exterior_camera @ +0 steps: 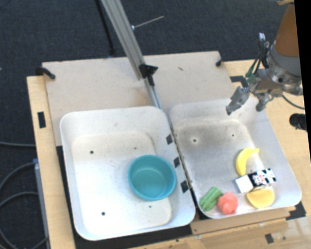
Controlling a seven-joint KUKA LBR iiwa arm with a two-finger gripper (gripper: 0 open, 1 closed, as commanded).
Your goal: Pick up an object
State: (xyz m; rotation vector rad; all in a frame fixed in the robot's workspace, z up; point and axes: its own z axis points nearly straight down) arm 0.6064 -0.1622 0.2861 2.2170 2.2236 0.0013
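My gripper (248, 102) hangs over the far right corner of the right bin (212, 143), open, with nothing between its fingers. The objects lie at that bin's near right end, well below the gripper: a yellow banana (245, 160), a small white box with black marks (256, 179), a yellow wedge-shaped piece (261, 197), a red ball (227, 203) and a green object (209, 198). A teal bowl (151, 177) sits in the left bin (92, 155), near its right wall.
A slanted metal pole (127, 36) rises from behind the divide between the two bins. The wooden bench (112, 81) extends behind the bins. Cables lie on the dark floor at left.
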